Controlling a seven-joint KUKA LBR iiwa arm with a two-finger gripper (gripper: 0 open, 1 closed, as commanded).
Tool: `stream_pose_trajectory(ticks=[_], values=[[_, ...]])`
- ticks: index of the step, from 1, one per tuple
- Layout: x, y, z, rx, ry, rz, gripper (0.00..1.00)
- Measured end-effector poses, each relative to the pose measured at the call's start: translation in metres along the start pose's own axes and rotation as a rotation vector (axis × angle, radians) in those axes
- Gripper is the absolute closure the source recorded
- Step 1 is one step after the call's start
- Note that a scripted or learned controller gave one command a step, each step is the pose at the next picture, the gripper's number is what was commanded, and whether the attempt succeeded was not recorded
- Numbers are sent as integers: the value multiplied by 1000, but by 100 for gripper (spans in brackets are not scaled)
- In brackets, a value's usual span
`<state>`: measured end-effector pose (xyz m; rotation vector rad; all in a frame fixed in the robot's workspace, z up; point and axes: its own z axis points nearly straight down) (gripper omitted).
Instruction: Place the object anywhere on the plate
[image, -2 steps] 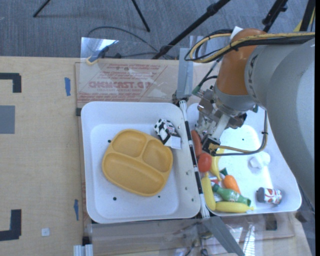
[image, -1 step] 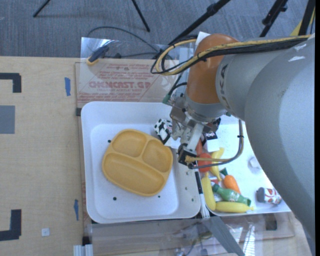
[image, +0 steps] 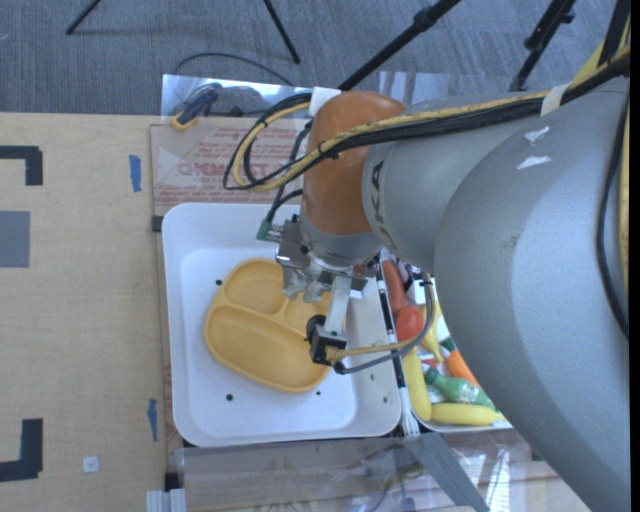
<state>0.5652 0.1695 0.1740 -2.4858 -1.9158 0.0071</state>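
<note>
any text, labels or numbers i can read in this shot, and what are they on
Red print on the sheet lying behind the left bin: too blurred to read; no word or number can be made out.
Yellow plate: carries no text.
Arm: no readable label or brand mark.
Blue tape marks on the bench: plain strips, nothing written.

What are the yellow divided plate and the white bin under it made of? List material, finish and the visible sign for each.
Yellow divided plate: probably moulded plastic, matte; uniform colour, soft rounded compartment ridges, no glare.

Shallow white bin: likely plastic, smooth and slightly satin; rounded corners and raised lip, even white surface with small dark specks. Coated metal cannot be ruled out.
</note>
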Motion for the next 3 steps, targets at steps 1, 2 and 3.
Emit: stream_pose_trajectory(ticks=[1,2,3], values=[[-64,-21,-21,-1,1,-17,100],[22,-11,-44,-5,2,-67,100],[22,-11,-44,-5,1,-67,0]])
